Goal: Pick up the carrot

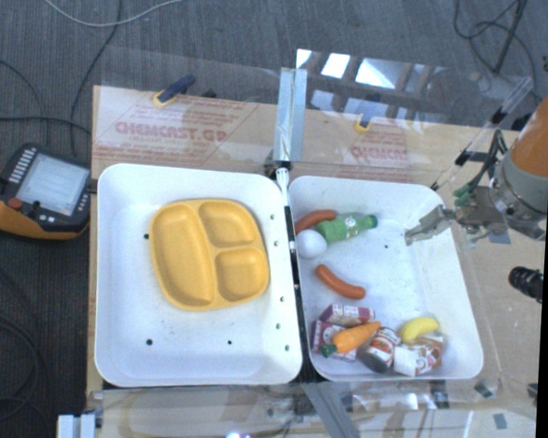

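While one carrot (355, 338) lies, two sausages (340, 282) nearby.

Grey arm (522, 182), orange band, dark cables.

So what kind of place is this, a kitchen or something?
More likely a robot test lab: toy food such as a carrot lies in a white bin on a bench, a handheld controller sits nearby, and loose cables run across carpet.
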### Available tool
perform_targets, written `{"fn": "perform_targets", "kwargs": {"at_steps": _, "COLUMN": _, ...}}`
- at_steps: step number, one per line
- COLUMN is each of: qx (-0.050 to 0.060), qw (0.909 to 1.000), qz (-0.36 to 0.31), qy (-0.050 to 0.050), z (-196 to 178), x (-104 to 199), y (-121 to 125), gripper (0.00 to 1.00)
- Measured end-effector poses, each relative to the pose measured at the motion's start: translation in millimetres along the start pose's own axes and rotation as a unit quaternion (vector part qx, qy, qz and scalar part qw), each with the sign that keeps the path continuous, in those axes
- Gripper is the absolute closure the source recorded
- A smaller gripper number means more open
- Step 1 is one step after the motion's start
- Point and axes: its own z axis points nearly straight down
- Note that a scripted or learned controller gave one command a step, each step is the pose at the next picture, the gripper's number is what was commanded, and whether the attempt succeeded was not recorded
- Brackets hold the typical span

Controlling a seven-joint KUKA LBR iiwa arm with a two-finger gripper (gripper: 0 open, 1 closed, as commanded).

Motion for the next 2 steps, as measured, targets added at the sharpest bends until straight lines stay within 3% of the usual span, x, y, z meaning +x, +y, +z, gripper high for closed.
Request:
{"fn": "perform_targets", "kwargs": {"at_steps": 1, "qx": 0.000, "qw": 0.9950, "qz": -0.100, "qy": 0.000, "z": 72, "x": 62, "y": -32, "gripper": 0.00}}
{"fn": "perform_targets", "kwargs": {"at_steps": 2, "qx": 0.000, "qw": 0.9883, "qz": -0.152, "qy": 0.001, "z": 136, "x": 79, "y": -57, "gripper": 0.00}}
